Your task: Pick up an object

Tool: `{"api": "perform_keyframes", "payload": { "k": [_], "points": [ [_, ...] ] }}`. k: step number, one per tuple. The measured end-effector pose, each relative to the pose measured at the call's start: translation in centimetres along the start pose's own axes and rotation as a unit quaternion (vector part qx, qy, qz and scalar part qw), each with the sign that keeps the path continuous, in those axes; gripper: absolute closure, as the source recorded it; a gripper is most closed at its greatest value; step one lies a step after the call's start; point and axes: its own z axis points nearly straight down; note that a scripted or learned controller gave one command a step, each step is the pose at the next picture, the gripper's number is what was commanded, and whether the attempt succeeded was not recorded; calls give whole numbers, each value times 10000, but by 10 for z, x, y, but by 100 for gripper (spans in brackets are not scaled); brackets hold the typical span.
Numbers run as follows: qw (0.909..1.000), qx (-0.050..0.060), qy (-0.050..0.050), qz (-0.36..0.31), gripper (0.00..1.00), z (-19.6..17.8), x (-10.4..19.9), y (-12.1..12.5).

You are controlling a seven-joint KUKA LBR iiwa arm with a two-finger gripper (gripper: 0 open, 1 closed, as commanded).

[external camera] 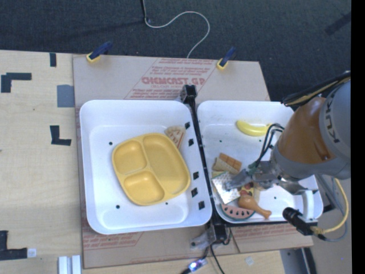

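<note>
The arm reaches into the right bin (296,207) and its gripper (235,181) is low over the pile of toy food, near the cracker (226,162) and the chicken leg (255,205). Whether the jaws are open or closed, I cannot tell. A yellow tray (150,168) lies in the left bin (94,170).

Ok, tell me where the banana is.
The banana lies in the right bin, near its far wall, apart from the toast in front of it and just left of the arm.
</note>
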Motion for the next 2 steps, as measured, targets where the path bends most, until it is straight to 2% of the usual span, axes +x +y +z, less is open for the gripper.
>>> {"api": "perform_keyframes", "payload": {
  "k": [1, 2],
  "points": [
    [10000, -59, 2, -17, 0, 13, -2, 5],
    [9999, -123, 1, -18, 100, 0, 0, 9]
  ]
}}
